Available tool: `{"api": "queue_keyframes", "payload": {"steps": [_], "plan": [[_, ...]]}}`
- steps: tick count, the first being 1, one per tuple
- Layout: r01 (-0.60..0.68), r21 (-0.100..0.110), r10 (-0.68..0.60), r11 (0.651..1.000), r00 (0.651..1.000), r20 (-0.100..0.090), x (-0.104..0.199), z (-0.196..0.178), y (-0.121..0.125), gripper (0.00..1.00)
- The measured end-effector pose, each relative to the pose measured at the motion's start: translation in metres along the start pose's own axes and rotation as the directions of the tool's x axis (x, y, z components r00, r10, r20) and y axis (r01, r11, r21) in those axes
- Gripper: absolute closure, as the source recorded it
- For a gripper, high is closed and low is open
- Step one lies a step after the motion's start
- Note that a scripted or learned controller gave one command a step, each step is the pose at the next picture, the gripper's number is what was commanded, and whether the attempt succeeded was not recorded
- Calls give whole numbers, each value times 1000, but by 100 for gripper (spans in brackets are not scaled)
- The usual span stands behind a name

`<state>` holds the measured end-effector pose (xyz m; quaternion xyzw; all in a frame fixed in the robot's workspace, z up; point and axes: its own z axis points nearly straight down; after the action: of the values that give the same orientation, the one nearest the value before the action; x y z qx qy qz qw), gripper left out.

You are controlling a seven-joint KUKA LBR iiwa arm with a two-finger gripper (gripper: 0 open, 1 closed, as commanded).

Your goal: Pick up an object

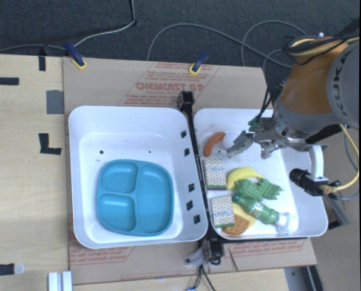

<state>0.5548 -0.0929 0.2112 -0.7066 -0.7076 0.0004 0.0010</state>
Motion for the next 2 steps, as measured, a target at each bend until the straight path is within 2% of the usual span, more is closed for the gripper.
{"api": "queue_keyframes", "payload": {"steps": [1,2], "plan": [[-1,-22,1,1000,1000,3,-11,103,-3,0],[-2,-28,2,1000,1000,5,-11,108,-5,0]]}}
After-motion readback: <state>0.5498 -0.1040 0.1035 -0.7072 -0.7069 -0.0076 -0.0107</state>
